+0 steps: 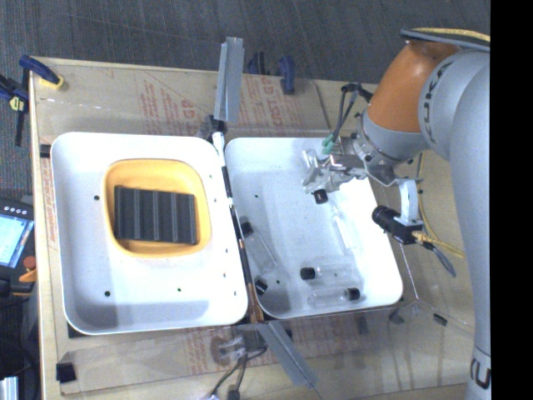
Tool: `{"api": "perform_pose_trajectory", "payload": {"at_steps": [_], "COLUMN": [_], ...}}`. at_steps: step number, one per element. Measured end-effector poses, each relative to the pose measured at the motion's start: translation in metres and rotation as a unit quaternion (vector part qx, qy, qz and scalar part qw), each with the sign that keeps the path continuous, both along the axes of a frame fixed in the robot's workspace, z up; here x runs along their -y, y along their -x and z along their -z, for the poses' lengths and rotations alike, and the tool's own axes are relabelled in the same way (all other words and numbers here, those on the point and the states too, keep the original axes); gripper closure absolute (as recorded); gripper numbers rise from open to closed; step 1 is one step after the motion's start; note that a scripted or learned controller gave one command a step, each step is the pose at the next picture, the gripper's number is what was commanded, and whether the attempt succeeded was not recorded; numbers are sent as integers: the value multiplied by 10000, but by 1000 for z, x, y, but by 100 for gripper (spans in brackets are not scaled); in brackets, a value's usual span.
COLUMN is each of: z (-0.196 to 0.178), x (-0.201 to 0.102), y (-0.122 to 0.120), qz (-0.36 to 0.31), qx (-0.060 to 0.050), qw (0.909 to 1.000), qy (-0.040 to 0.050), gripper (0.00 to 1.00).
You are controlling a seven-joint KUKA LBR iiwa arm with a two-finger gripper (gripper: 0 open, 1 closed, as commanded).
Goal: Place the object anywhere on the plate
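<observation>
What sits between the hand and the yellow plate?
In the camera view, bare floor of the right bin, then the two bins' adjoining rims, separate the hand from the yellow plate in the left bin.

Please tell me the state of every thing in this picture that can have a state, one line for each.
yellow plate: lies flat in the left bin, a dark ribbed block on it.
clear object: lies flat near the right bin's front edge, not on the plate.
end effector: above the right bin's rear part, apart from the clear object.
</observation>
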State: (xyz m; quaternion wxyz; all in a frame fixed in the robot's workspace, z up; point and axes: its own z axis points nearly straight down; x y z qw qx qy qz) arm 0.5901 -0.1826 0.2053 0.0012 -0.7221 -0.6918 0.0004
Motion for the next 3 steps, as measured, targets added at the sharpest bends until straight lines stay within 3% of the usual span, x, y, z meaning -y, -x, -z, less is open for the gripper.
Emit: {"api": "perform_pose_trajectory", "payload": {"at_steps": [1,2,3], "z": [-9,-10,14], "x": [-62,-133,-174], "y": [4,-11,-2], "qz": [-1058,-1659,-2519], "qx": [-18,3,-11], "qw": [9944,9861,9678], "qy": [-6,5,-3], "gripper": [100,100,100]}}
